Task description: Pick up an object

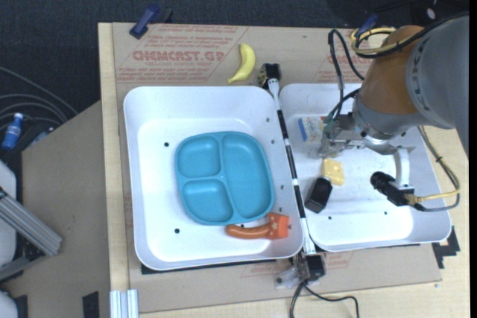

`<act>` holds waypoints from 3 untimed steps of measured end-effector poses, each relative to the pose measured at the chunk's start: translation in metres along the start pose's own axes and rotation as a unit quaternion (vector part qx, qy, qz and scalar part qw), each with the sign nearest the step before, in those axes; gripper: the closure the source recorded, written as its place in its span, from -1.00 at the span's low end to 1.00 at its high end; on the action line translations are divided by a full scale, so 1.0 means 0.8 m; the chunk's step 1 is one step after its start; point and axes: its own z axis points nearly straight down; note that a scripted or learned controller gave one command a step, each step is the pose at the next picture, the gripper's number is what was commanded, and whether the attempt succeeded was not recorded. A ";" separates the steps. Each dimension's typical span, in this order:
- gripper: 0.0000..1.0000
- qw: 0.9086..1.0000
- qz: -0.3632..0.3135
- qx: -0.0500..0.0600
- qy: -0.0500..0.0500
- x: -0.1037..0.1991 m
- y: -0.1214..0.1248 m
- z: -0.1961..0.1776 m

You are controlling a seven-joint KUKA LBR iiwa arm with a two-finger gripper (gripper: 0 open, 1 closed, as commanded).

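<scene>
My arm (417,78), grey with an orange band, reaches in from the right and hangs over the right white bin (417,231). To its left sits the left white bin (149,234), which holds a blue divided plate (223,176), with an orange hot-dog-shaped toy (257,229) touching the plate's near edge. A yellow banana (243,63) lies on the bench behind the bins. In the right bin, from larger to smaller: a black block (319,194) near the dividing wall, a pale yellow piece (335,172) just behind it, and a blue-and-white item (308,127) farther back. My gripper (337,139) is low over the bin between that item and the yellow piece; I cannot tell its state. I judge the yellow piece the nearest target. To grasp well, I should centre over it, clear of the black block, then descend straight.
</scene>
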 end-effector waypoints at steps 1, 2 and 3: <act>-1.00 1.000 0.000 0.000 0.000 0.000 0.000 0.000; -1.00 1.000 -0.001 -0.001 -0.001 -0.009 0.107 0.012; -1.00 1.000 0.000 0.001 0.000 -0.014 0.071 0.012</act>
